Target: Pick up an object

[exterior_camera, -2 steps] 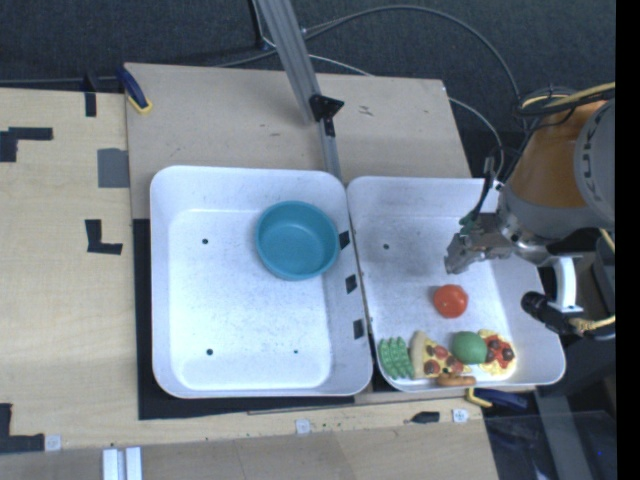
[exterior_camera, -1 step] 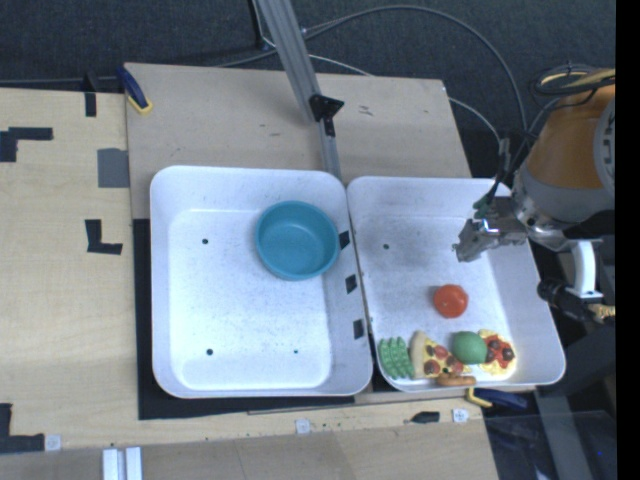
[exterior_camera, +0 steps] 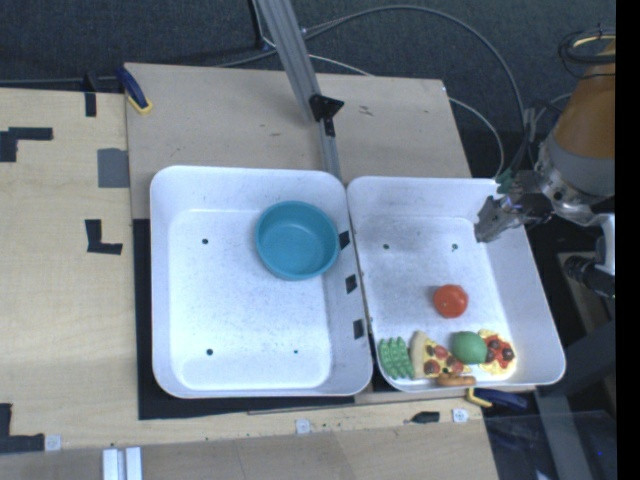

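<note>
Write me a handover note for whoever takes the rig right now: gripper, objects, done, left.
Gripper: over the right bin's upper right rim, holding nothing visible.
Objects: blue bowl in the left bin; red ball mid right bin; green ball and small toy food pieces along its near edge.
Done: no pick yet.
Left: descend on one object, grasp, lift.

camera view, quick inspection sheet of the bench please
surface: tan bench bearing two white bins side by side.
job's things: blue bowl in the left bin; red ball and a cluster of small toy foods along the near edge of the right bin.
clutter: dark tape marks on the bench, left of the bins.
grippers: gripper over the right bin's far right edge, holding nothing.
cables: grey cable looping behind the bins.
surroundings: dark floor; slanted metal pole.
</note>
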`<state>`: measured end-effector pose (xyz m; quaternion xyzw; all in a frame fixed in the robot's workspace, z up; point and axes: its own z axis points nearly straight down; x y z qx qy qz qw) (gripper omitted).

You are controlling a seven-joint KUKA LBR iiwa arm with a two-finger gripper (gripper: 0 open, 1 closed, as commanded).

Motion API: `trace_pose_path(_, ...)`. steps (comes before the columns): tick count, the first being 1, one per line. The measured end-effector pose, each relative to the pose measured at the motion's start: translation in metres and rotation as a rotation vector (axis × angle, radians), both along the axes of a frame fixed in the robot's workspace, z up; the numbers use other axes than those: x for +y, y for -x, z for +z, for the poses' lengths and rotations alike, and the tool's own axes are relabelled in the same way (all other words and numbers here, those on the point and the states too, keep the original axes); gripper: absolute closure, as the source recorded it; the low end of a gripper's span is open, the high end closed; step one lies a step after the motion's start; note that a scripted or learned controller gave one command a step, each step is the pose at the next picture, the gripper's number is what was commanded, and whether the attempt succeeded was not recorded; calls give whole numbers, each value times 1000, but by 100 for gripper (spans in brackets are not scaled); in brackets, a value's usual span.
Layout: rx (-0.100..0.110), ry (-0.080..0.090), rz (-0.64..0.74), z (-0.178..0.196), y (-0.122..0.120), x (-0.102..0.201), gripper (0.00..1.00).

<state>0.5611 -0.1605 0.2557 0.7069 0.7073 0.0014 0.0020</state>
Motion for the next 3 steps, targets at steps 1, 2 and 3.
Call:
trace_pose_path(1,3,-1,0,23,0,0,100)
trace_pose_path(2,6,-2,4,11,2,56,100)
trace_pose_path(3,5,-1,4,13,18,107,100)
